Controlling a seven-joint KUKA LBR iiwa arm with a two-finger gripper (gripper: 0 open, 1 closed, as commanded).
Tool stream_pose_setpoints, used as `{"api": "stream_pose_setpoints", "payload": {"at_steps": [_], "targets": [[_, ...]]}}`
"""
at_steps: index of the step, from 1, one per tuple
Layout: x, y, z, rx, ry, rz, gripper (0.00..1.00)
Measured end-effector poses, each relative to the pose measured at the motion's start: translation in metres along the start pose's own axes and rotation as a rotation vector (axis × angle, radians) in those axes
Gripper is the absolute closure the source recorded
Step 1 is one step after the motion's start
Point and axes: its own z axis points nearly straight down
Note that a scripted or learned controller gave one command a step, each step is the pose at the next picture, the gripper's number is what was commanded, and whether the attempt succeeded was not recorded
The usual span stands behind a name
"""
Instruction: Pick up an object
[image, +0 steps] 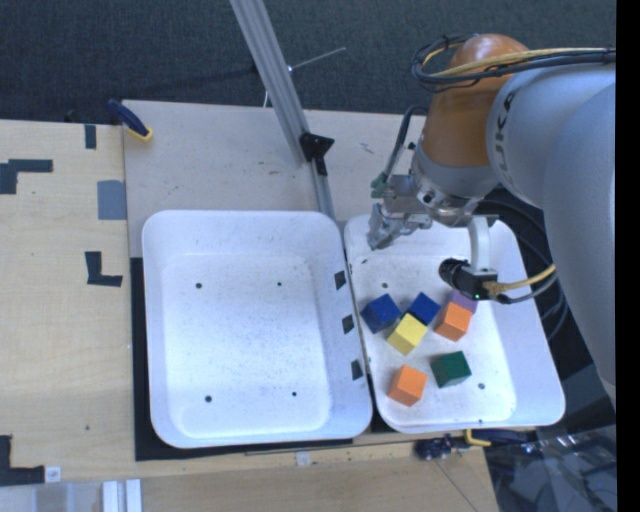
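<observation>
From the overhead camera, the gripper (383, 232) hung over the far end of the right bin (520, 400), near the edge it shares with the left bin (165, 240). Nothing sat between its fingers, that much was plain, but whether they were spread or pressed together I could not tell from up here. The grey arm (560, 120) reached in from the right, its orange band (465, 100) bright above the wrist.

And the blocks, all of them lay nearer the camera than the gripper, clustered in that same right bin, well clear of it. Closest to the gripper was a blue cube (380, 312), with a yellow cube (407, 332) touching it and a second blue cube (424, 307) just beside that. Off to the gripper's right sat an orange cube (453, 321) with a purple block (463, 299) tucked against its far side. Farther still from the gripper were a green cube (451, 368) and another orange cube (407, 384), near each other on the white floor.

The tabletop (60, 330) stretched pale around both bins.
</observation>
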Motion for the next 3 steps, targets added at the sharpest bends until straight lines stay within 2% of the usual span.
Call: {"api": "stream_pose_setpoints", "payload": {"at_steps": [1,2,3], "targets": [[0.057,0.014,0.003,0.002,0.0,0.0,1.0],[0.106,0.027,-0.013,0.0,0.0,0.0,1.0],[0.115,0.03,0.0,0.003,-0.004,0.005,1.0]]}}
